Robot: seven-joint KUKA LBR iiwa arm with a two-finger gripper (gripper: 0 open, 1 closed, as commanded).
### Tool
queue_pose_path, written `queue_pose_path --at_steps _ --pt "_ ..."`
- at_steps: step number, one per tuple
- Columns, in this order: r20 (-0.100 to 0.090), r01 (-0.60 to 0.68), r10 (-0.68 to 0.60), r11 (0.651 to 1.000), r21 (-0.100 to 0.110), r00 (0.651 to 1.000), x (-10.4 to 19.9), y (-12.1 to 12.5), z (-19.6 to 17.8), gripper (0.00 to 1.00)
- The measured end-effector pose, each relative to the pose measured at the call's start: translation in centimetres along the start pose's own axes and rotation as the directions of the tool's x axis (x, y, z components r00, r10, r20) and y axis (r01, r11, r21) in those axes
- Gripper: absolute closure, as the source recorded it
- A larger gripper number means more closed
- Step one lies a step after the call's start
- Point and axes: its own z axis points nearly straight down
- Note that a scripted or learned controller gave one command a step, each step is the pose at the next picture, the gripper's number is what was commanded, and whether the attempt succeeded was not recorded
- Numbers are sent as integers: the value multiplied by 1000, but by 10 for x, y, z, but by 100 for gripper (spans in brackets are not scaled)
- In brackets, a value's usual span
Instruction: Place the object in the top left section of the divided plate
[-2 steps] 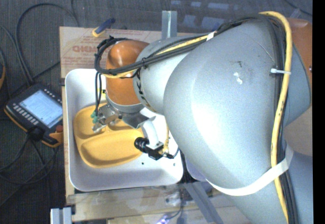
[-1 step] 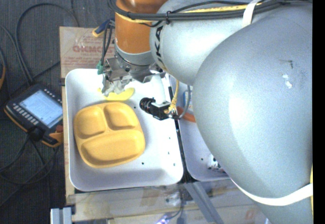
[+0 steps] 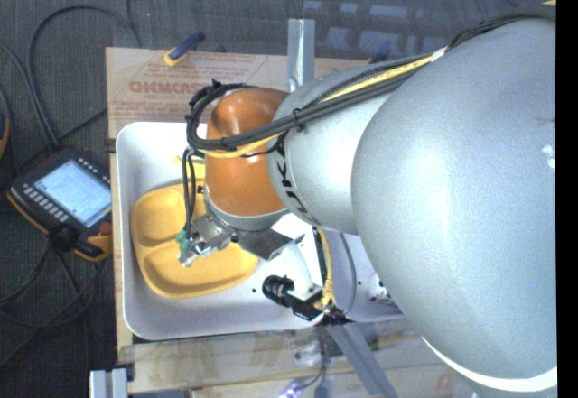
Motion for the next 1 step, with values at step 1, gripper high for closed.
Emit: queue_pose_path --at_steps 1 --pt "0 -11 11 1000 -1 1000 -5 28 48 100"
